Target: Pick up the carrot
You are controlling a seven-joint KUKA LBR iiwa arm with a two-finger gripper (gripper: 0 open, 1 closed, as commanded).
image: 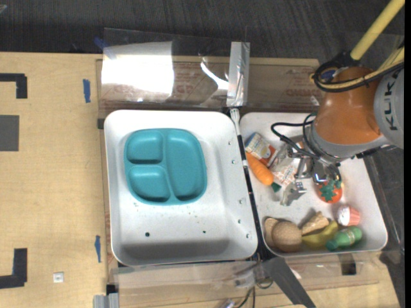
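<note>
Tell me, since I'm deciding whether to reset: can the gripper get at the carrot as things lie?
Probably yes. The carrot lies uncovered in the right bin, beside the gripper, though a small carton crowds its upper end.

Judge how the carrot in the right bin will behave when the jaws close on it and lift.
The carrot looks like a smooth moulded toy, so probably stiff, light and a bit slippery. Its tapered, rounded body may roll or squirt sideways when squeezed. It lies against the right bin wall, leaving little room for the gripper.
</note>
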